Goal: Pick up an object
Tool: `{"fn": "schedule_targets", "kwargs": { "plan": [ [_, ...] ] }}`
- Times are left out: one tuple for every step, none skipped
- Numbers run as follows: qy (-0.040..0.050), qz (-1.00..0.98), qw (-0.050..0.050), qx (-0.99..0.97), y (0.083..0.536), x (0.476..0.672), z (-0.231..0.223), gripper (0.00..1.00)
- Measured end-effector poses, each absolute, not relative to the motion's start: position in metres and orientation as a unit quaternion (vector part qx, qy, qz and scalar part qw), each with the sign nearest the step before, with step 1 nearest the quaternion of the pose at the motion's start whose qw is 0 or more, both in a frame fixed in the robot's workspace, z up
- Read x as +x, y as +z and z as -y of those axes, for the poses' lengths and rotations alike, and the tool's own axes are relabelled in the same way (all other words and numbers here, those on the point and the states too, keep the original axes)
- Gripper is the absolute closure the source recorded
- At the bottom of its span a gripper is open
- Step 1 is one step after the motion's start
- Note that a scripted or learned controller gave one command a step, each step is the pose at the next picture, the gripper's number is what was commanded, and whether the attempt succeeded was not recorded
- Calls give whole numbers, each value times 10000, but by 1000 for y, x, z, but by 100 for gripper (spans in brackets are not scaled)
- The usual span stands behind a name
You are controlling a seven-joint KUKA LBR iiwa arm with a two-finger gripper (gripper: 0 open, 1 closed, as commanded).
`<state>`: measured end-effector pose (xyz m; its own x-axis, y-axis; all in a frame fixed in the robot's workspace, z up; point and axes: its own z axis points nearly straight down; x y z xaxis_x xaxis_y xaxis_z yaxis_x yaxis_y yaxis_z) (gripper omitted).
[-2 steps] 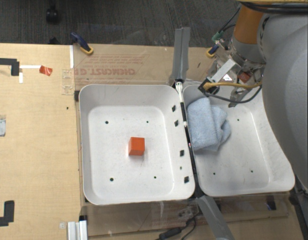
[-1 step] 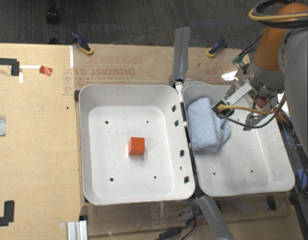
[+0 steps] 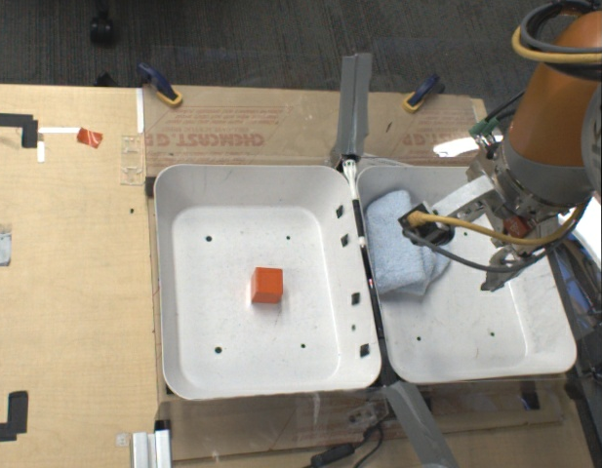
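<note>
Orange block [image 3: 267, 286] lying loose mid left bin [image 3: 174, 261], well apart from the arm. Blue cloth [image 3: 398, 245] bunched against right bin's [image 3: 535, 349] nine o'clock wall. Tool [image 3: 498, 273] hovering at its three o'clock; grip state impossible to tell.

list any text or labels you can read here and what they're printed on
"CHEMCAST GP", red print seen upside down on the brown paper sheet behind the bins; this reading is a best guess, as the letters are faint.
A smaller red line under it on the same sheet: too blurred to read.
The orange block, blue cloth and white bins bear no readable text.
</note>
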<state>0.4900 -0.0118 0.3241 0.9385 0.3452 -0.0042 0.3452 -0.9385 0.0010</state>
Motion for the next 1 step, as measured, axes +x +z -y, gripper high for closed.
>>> {"fn": "schedule_targets", "kwargs": {
  "plan": [
    [-11,-1370,13,9906,423,479,3,0]
  ]
}}
